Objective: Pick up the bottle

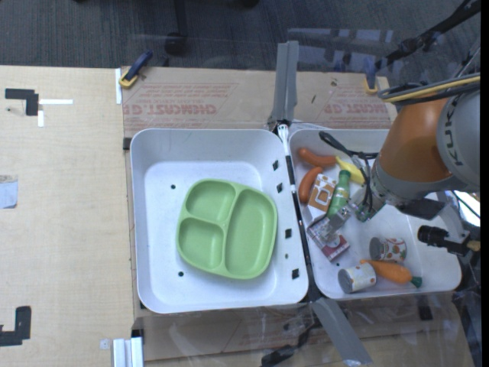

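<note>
The bottle, clear with a green cap, stands tilted in the right bin, toward that bin's upper middle, cap end uppermost. It lies among a cluster of items: a small carton with orange print is just beside it on the left, an orange carrot-shaped item lies left of the carton, and a yellow banana-shaped item lies just above the cap. A flat dark red packet lies below the bottle's base.

The gripper is positioned just to the right of the bottle, low in the bin. Whether its jaws are wide, narrow or closed on anything cannot be told, since the arm's orange band and wrist cover much of it.

Nearer the front of the right bin are a small printed can, a second carrot and a grey cylinder.

The left bin contains a green divided plate, lying flat near its centre.
</note>
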Controlling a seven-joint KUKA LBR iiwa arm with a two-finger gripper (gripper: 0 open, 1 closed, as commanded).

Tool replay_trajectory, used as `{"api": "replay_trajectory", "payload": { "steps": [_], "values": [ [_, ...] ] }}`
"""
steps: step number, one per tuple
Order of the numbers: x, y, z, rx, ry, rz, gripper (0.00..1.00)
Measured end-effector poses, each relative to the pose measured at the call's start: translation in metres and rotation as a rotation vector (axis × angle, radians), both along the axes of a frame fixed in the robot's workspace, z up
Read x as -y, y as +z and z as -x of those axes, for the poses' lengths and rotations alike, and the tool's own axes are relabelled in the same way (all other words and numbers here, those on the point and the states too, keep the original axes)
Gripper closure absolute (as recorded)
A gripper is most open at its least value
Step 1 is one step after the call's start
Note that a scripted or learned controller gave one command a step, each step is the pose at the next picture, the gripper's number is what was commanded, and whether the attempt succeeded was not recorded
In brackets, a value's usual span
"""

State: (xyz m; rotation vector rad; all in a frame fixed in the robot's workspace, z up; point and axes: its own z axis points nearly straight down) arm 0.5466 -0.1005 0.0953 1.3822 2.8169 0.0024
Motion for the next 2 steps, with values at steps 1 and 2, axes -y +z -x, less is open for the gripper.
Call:
{"api": "replay_trajectory", "payload": {
  "steps": [1, 2],
  "values": [
    [0.074, 0.137, 0.068, -0.002, 0.072, 0.002, 0.00],
    [0.022, 0.034, 0.020, -0.005, 0.093, 0.000, 0.00]
  ]
}}
